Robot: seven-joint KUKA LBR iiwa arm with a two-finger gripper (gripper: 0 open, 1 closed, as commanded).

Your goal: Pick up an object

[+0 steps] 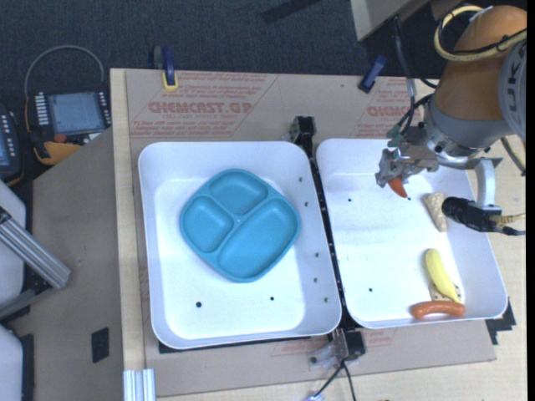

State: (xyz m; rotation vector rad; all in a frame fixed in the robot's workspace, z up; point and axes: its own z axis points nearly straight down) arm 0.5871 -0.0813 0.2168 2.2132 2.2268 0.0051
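Two shallow white bins on a cardboard-covered bench (251,98), dark carpet around.

The two-finger gripper (394,176) hangs over the right bin (376,257); a small red-orange piece (399,189) shows at its tips, grip state indeterminable. Right bin: yellow banana (440,276), orange sausage-shaped item (436,310), beige wedge (435,210) partly hidden by black hardware. Left bin (167,224): blue divided plastic plate (240,224).

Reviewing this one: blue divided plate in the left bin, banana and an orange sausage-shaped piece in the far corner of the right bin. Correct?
Not quite. The camera view shows the banana and the orange piece in the right bin's near corner, not the far one. The blue plate is in the left bin.
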